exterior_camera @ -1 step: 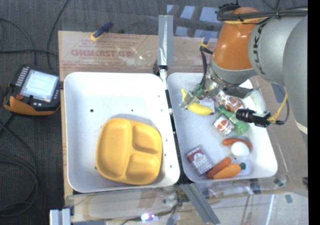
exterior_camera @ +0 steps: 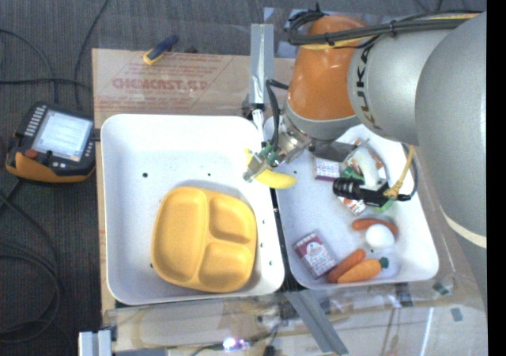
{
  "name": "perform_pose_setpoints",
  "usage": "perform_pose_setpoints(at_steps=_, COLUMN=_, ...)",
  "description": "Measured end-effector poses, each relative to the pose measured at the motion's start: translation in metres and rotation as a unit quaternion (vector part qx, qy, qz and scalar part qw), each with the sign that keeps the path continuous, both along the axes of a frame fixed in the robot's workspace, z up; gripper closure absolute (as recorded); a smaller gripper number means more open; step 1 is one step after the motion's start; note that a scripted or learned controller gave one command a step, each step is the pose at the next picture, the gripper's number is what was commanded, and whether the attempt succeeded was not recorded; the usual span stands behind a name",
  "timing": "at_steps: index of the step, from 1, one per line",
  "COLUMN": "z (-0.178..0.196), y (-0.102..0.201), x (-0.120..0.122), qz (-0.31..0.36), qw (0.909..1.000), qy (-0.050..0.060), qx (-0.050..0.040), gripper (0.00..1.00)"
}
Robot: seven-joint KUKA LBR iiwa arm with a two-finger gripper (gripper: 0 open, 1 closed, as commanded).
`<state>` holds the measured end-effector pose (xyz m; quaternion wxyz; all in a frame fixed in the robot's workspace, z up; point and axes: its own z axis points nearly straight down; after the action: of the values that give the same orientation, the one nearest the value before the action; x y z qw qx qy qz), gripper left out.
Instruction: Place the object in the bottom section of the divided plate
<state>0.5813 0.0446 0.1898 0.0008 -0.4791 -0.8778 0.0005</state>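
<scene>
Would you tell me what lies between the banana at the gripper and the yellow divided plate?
In the camera view, only bare white floor of the left bin separates the banana from the divided plate.

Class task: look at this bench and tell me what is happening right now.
A grey and orange arm reaches in over two white bins. Its gripper is at the divide between them, with a yellow banana right at its tip. The yellow divided plate sits in the left bin, nothing on it yet.

"KUKA" on the grey arm [exterior_camera: 411, 62], partly hidden
</scene>
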Motion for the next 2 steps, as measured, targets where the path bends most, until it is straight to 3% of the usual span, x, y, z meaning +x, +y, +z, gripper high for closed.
perform_pose_setpoints(at_steps=1, z=0.0, y=0.0, x=0.0, qz=0.0, qw=1.0, qy=0.0, qx=0.0, gripper=0.0)
perform_pose_setpoints(at_steps=2, z=-0.007, y=0.029, x=0.006, qz=0.016, qw=0.9999, qy=0.0, qx=-0.0009, gripper=0.0)
